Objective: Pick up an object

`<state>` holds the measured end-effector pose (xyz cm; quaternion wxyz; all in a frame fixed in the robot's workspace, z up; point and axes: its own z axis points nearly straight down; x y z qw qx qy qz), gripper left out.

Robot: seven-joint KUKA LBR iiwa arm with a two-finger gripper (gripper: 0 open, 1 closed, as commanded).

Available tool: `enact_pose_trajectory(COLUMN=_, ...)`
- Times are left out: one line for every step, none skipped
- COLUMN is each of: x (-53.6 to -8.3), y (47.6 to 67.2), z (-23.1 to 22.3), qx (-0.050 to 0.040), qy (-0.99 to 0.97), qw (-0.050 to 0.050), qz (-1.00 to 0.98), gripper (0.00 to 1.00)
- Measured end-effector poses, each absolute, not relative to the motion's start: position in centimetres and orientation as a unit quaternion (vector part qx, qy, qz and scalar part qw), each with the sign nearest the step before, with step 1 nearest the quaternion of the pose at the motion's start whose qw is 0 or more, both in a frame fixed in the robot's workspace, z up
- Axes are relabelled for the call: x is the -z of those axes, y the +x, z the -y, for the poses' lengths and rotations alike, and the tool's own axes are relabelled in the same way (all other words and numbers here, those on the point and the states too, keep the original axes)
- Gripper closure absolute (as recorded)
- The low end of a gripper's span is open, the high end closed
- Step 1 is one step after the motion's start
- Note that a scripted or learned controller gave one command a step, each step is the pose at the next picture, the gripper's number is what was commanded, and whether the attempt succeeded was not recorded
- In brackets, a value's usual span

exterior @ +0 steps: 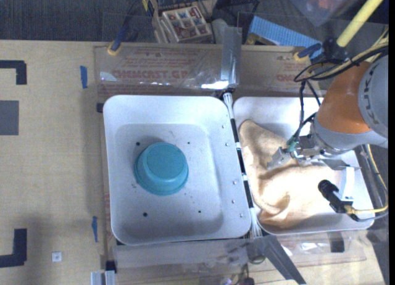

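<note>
One gripper (285, 156) at the end of the grey arm (345, 123), orange band above the wrist, reaches low into the right bin (271, 106) and presses at a crumpled tan cloth (278, 185). From this angle I cannot tell whether it is released or clenched, or whether any fabric is caught in it. That single cloth lies spread over most of the right bin's floor, bunched along its left and near edges. Two shallow white bins sit side by side on the bench; the left bin (117, 117) holds one blue bowl (162, 168), turned upside down, resting left of centre and well apart from the arm.
</note>
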<state>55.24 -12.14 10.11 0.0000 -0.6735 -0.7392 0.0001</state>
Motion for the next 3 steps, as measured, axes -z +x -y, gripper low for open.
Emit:
enact_pose_trajectory(x=-11.1, y=55.3, z=12.3, qx=0.0005, qy=-0.675, qw=-0.002, qz=0.738, gripper=1.0)
enact_pose_trajectory(x=-11.1, y=55.3, z=12.4, qx=0.0004, qy=-0.675, qw=-0.002, qz=0.738, gripper=0.0)
enact_pose_trajectory(x=-8.8, y=57.7, z=18.9, qx=0.0015, qy=-0.711, qw=-0.003, qz=0.703, gripper=0.0)
